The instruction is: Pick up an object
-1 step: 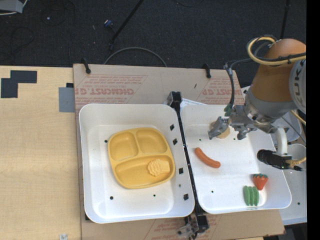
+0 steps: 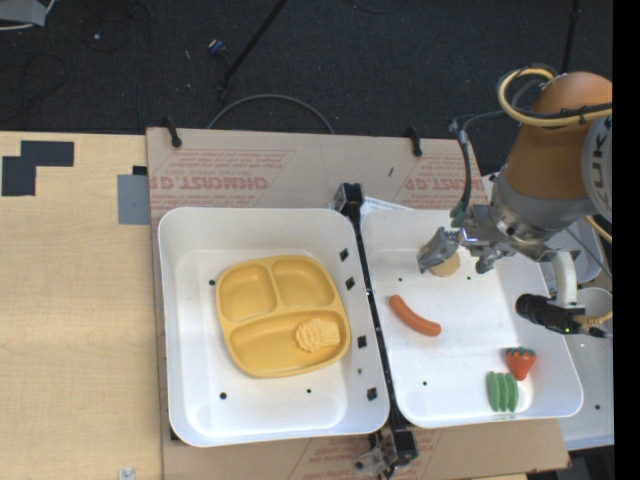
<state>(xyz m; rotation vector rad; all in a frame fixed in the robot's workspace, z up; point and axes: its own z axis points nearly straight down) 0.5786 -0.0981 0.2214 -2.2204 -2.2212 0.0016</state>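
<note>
**A:** Where is the arm?

**B:** It comes in from the right over the far part of the right bin [image 2: 560, 408]. The claw [image 2: 455, 251] hangs low over the bin's far left area, with a grey finger [image 2: 436, 251] pointing left and another dark one further right.

**A:** Does it have hold of something?

**B:** A small tan, rounded object [image 2: 447, 264] sits right at the fingers, partly hidden by the left one. The fingers stand a little apart on either side of it, but I cannot tell whether they press on it or whether it simply lies on the bin floor beneath them.

**A:** What else is in that bin?

**B:** An orange-red sausage [image 2: 414, 316] lies at a slant near the middle, a bit nearer than the claw and apart from it. In the near right corner a green piece [image 2: 503, 391] like a pair of pods lies just beside a small red strawberry-like piece [image 2: 520, 362] with a green top. Those two are well apart from the claw.

**A:** And the left bin?

**B:** The left bin [image 2: 190, 268] holds a yellow divided tray [image 2: 270, 298] with three compartments. A pale yellow ridged piece [image 2: 318, 335] lies in the large near compartment, toward its right end.

**A:** How do the bins sit?

**B:** Side by side, touching along a black divider [image 2: 362, 298], on a cardboard sheet [image 2: 260, 173] laid on the wooden counter [image 2: 70, 318].
</note>
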